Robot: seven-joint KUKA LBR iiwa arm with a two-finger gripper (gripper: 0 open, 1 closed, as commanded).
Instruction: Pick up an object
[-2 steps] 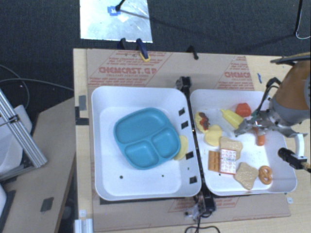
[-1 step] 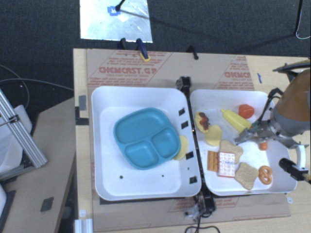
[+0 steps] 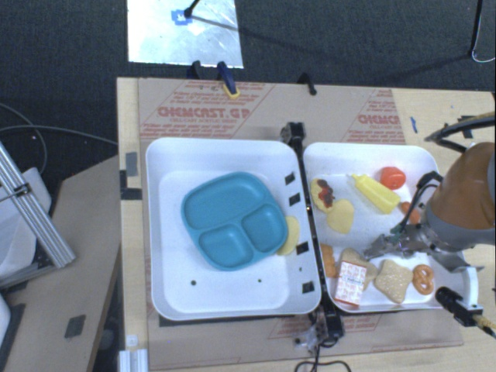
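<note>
The right bin (image 3: 364, 155) holds several toy foods: a yellow bottle (image 3: 376, 193), a red tomato (image 3: 393, 177), a pale yellow slice (image 3: 339, 217), a bread slice (image 3: 392, 280), a pretzel (image 3: 422, 279), a red and white carton (image 3: 351, 280) and a tan piece (image 3: 358, 259). My gripper (image 3: 385, 245) reaches in low from the right. Its tip sits just above the bread slice and right of the tan piece. The grey wrist hides how the tip stands, and I see nothing held in it.
The left bin (image 3: 167, 231) carries a blue divided plate (image 3: 235, 219) with a yellow piece (image 3: 290, 235) at its right edge. A black divider (image 3: 304, 208) runs between the bins. A dark red and yellow item (image 3: 323, 193) lies at the right bin's left wall.
</note>
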